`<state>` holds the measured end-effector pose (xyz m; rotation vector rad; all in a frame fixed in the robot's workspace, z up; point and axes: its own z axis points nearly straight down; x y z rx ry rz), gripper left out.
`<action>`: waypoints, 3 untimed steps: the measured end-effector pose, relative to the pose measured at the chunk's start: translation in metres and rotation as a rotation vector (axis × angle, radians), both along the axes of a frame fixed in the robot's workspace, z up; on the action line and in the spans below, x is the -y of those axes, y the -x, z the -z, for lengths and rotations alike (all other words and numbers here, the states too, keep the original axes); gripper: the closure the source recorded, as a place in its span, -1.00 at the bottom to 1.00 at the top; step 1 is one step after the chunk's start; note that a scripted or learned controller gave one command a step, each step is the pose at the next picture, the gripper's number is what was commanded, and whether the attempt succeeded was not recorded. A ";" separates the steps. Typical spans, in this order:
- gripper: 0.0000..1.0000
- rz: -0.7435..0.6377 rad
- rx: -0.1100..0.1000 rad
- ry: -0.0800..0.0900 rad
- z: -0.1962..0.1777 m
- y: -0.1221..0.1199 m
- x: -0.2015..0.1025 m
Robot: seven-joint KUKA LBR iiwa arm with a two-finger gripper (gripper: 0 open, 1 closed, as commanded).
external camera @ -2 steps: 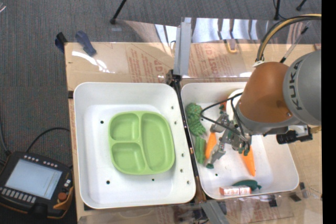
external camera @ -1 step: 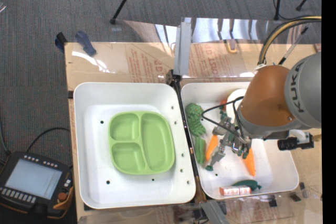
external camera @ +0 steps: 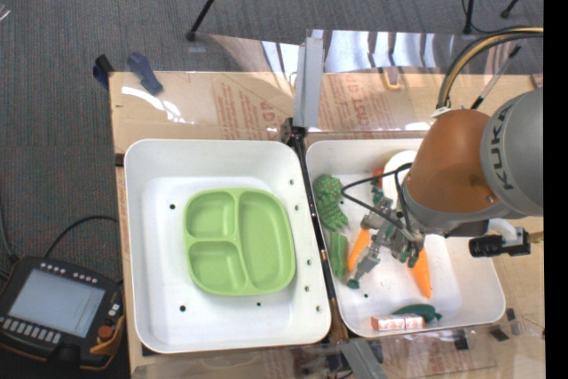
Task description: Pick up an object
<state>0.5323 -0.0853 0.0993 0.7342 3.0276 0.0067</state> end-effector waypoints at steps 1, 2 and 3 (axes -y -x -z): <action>1.00 -0.005 -0.007 -0.003 -0.008 0.001 -0.001; 1.00 -0.285 -0.021 0.003 -0.116 0.035 0.060; 1.00 -0.238 -0.028 -0.001 0.013 0.017 0.010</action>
